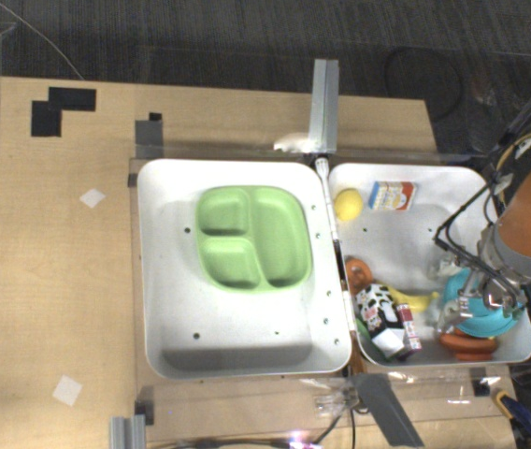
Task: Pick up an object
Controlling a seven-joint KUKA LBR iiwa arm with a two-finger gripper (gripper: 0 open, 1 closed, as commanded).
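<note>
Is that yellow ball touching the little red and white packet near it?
Apart. The camera view shows bare white bin floor between the yellow ball and the red and white packet in the right bin.

Left bin [167, 251] holds a green divided tray [251, 237]; right bin [434, 178] holds yellow ball [347, 204], small carton [391, 195], cow-patterned toy [374, 304]. Hand [466, 309] low over teal object [482, 314] at right bin's near corner.

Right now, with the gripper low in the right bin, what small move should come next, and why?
Probably a short straight descent: the gripper hangs right over the teal object and orange piece in the right bin, with nothing visibly between its fingers.
</note>
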